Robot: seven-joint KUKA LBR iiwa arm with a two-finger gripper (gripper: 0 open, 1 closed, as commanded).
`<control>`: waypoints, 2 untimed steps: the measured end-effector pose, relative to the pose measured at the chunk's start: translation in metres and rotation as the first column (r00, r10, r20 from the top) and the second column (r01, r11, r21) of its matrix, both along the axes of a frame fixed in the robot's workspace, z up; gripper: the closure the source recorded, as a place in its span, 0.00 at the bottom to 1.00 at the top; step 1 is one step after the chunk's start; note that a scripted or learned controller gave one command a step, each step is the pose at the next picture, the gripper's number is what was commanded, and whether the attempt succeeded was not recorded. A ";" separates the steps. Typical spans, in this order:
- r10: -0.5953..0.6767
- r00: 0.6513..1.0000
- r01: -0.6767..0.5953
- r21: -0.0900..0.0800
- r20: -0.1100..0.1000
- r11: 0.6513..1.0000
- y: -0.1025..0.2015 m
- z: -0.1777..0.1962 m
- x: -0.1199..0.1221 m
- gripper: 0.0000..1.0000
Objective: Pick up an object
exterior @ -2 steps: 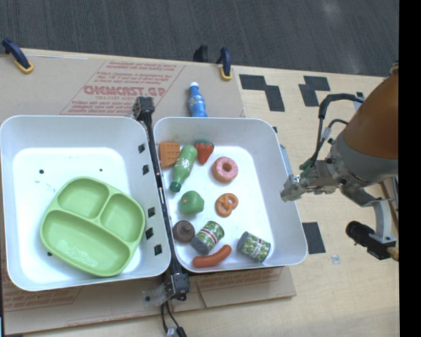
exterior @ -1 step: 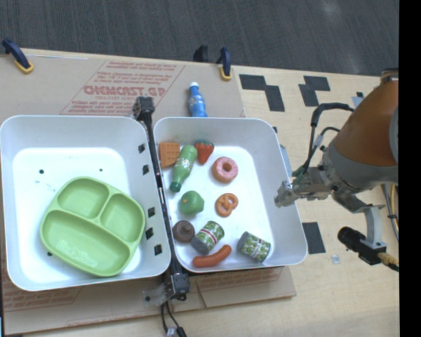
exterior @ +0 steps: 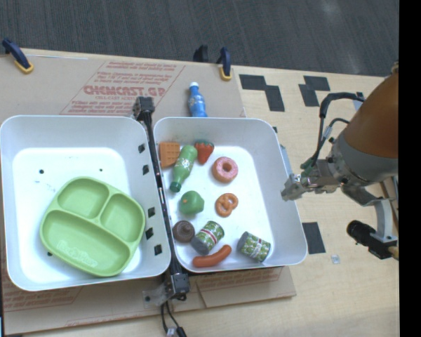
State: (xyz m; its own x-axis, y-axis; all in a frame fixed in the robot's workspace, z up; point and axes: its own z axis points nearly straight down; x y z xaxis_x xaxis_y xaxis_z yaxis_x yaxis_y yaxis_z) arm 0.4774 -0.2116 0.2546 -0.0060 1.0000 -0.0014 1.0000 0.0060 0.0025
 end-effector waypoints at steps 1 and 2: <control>0.000 1.000 0.000 0.002 -0.005 1.000 0.001 -0.026 -0.001 1.00; 0.000 1.000 0.000 0.000 0.000 1.000 0.000 0.001 0.000 1.00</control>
